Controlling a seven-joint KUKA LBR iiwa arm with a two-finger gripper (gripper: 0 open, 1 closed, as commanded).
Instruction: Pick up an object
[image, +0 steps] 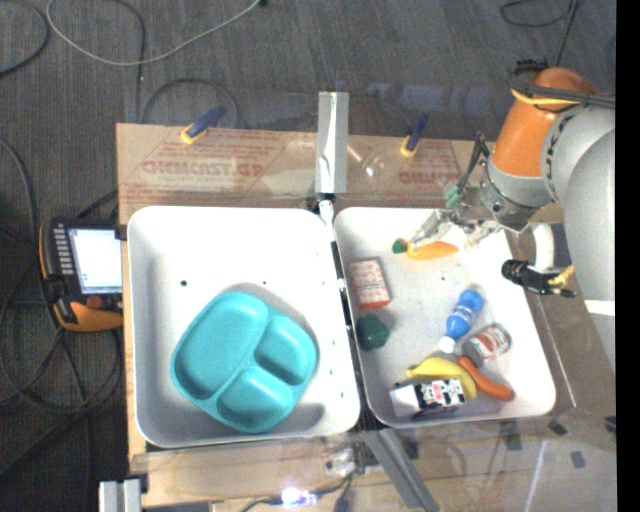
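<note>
My gripper (443, 227) hangs over the far part of the right bin (540, 400), at the end of the grey arm with its orange band (527, 135). Directly beneath it lies an orange toy carrot (434, 251) with a green tip (400, 245); the gripper is at or just above the carrot's far side. Whether it touches the carrot I cannot tell. Other items in this bin are a small pink box (369, 282), a dark green lump (373, 332) and a blue bottle (463, 313).
Near the right bin's front edge sit a small can (488, 343), a banana (440, 369), an orange-red sausage shape (487, 382) and a black-and-white pack (432, 397). A teal divided plate (245, 358) lies in the left bin (150, 250). A handheld screen (82, 262) rests left of the bench.
</note>
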